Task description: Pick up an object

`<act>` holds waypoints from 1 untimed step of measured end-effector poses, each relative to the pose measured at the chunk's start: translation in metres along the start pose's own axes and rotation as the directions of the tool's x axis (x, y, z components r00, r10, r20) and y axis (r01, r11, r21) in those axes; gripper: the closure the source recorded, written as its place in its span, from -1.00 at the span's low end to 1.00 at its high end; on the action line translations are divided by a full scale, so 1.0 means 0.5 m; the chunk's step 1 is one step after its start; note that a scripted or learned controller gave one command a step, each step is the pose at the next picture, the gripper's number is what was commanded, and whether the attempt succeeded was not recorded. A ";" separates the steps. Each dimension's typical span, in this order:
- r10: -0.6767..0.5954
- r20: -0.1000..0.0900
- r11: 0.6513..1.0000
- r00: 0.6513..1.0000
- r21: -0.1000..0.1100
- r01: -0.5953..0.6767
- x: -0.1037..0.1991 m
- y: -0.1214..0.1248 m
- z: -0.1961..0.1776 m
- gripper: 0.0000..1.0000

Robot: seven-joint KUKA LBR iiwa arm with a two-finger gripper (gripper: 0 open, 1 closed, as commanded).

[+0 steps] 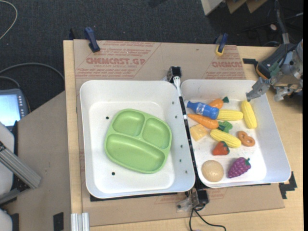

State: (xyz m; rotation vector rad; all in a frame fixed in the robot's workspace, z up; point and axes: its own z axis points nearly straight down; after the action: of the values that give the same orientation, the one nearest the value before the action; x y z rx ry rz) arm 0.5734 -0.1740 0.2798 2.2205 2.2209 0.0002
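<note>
Camera view: my tool [253,93] hangs over the far right corner of the right bin [276,150], nothing between its tips; whether it is wide or narrow I cannot tell. Nearest piece is the corn cob [249,114], just below and slightly left of the tool, long axis running near to far across the bin. A second corn cob [230,115] lies beside it, crosswise. Judgement: the first cob is the shortest reach; the grip should cross its long axis.

Grey arm [284,64], orange band [262,70]
</note>
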 end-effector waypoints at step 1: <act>0.004 -0.002 1.000 1.000 0.010 -0.004 -0.079 0.012 0.225 -1.00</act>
State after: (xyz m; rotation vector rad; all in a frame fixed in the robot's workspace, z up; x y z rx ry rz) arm 0.5793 -0.2135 0.1674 2.2304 2.2228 -0.0083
